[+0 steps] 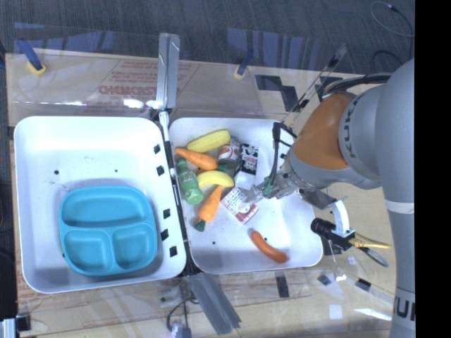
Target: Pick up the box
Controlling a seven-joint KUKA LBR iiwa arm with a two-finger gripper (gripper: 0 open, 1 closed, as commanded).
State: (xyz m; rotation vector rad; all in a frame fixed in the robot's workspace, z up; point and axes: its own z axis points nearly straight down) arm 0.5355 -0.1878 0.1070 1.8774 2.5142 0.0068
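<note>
A small white and red box (238, 204) lies flat in the middle of the right bin (299, 259). My gripper (261, 191) is low over the bin, its tip at the box's upper right corner. I cannot tell whether it touches the box. The grey arm with its orange band (325, 141) reaches in from the right and covers the bin's right wall. A small dark carton (249, 159) stands just behind the gripper.
Left of the box lie a corn cob (208, 141), two carrots (197, 158), a banana (215, 179) and a green bottle (189, 184). A sausage (269, 246) lies near the front wall. The left bin (42, 139) holds a blue divided tray (108, 229).
</note>
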